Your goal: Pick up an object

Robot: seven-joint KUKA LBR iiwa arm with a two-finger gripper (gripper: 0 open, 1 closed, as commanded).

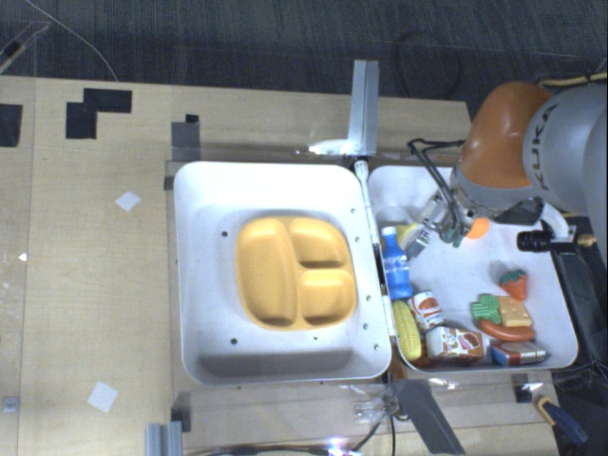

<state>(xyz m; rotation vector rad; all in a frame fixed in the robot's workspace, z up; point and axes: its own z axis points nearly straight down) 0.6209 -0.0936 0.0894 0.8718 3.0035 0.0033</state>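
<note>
— How many bins do you count on the wooden counter point(85, 283)?

— Two shallow white plastic bins. The left bin point(199, 255) carries one yellow moulded tray point(294, 272) with three compartments, smooth and rounded at the corners. The right bin point(560, 340) has the clutter.

— What's in it?

— One blue bottle point(395, 266) lying along the left wall, one yellow corn cob point(407, 331) below it, one small red-and-white can point(427, 309), one printed carton point(459, 344), one sausage in a bun point(505, 323), one green toy piece point(487, 307), one small strawberry-like fruit point(514, 280). All glossy toy plastic, by the look of it.

— And the arm?

— The grey arm with the orange band point(499, 145) comes in from the right and bends down over the upper part of the right bin. Its jaws point(443, 224) sit low, just right of the bottle's top, beside a small orange ball point(478, 225).

— Clenched or released?

— I can't tell from here; it's too blurred and small.
</note>
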